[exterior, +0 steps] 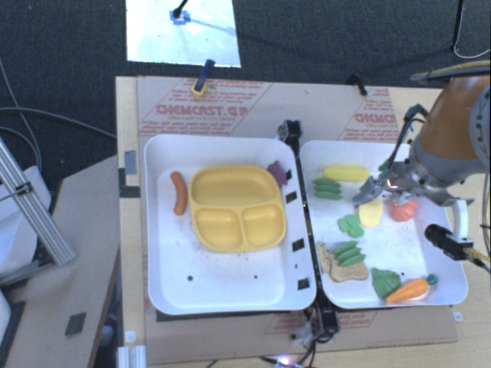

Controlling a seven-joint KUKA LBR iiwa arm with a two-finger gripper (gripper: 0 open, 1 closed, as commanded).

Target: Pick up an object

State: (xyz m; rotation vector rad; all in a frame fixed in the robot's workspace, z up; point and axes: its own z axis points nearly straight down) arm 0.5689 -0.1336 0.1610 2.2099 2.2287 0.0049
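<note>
Pale yellow plastic toy piece (371,214), right bin (459,286): your gripper (376,192) hovers just above it, finger state indiscernible; crowding red toy (403,208) risks a misgrasp.

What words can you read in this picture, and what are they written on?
"CHEMCAST.G P" in red, on the brown sheet under the bins, behind the left bin; the last letters are blurry.
"CHEMCAS", the same red print, on that sheet behind the right bin; the arm cuts off its end.
Fainter red print nearby on the sheet is too blurred to read.
</note>
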